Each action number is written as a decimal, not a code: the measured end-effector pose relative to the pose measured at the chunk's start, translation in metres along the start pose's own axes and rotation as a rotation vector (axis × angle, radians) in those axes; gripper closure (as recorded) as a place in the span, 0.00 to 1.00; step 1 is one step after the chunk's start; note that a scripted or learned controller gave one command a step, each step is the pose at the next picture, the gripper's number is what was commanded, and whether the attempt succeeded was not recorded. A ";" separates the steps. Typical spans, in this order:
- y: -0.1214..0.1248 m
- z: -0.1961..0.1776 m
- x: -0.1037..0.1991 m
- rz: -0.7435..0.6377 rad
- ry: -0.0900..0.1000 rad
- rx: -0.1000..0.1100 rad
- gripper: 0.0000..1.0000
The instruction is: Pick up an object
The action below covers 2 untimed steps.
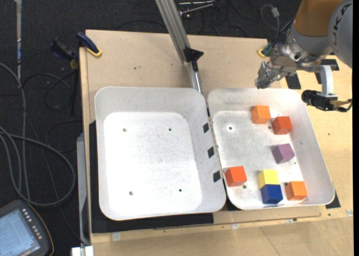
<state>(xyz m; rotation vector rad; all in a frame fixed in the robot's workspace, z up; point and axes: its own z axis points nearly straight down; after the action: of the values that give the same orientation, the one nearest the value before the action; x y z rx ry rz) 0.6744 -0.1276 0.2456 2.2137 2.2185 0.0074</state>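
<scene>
Gripper (265, 81), grip state unreadable, hovers over the right bin's (247, 101) far edge; descending there risks striking the rim.

White speckled bins (151, 204); four orange blocks (260, 114), one purple (282, 152), one yellow (268, 177), one blue (271, 194); bench (140, 59) was tan.

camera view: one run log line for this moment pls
phase: approach | gripper: above right bin far rim, holding nothing | right bin: seven blocks | nearest: orange block | left bin
</scene>
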 end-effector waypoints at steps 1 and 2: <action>0.001 -0.011 0.000 0.000 0.001 0.005 1.00; -0.031 -0.004 0.045 -0.004 0.003 0.011 1.00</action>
<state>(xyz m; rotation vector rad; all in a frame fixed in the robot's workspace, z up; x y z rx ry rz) 0.6430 -0.0830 0.2493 2.2167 2.2299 -0.0015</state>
